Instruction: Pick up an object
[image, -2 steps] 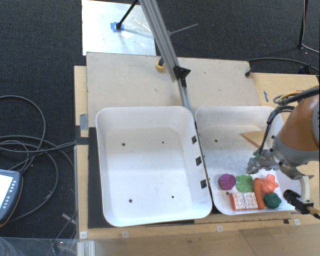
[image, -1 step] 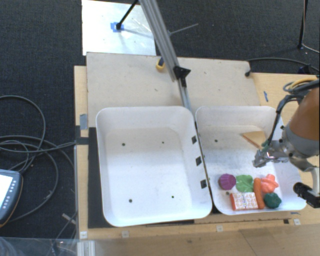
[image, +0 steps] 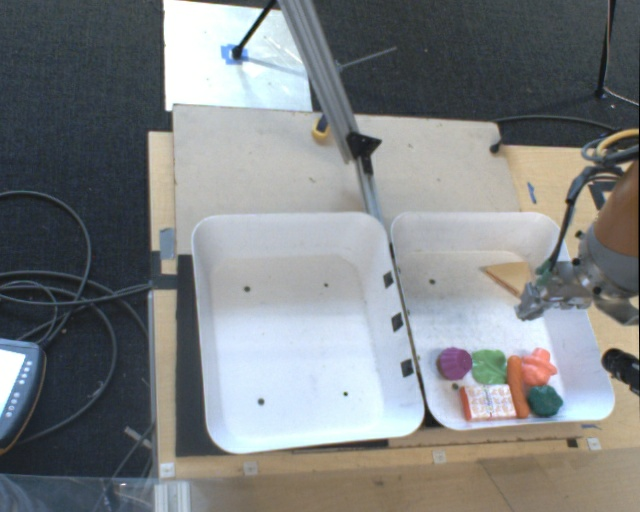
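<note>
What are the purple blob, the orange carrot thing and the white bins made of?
The purple blob looks like soft matte clay or rubbery plastic: rounded, no shine. The orange carrot-like stick seems to be toy plastic, smooth and evenly colored, though it is too small to be sure. The white bins look like thin molded plastic, with rounded corners, curled rims and a slight sheen.

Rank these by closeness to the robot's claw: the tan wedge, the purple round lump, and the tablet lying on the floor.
From the gripper:
1. Tan wedge-shaped piece, just up-left of it in the right bin.
2. Purple round lump, lower in that bin.
3. Tablet, far left on the floor.
</note>
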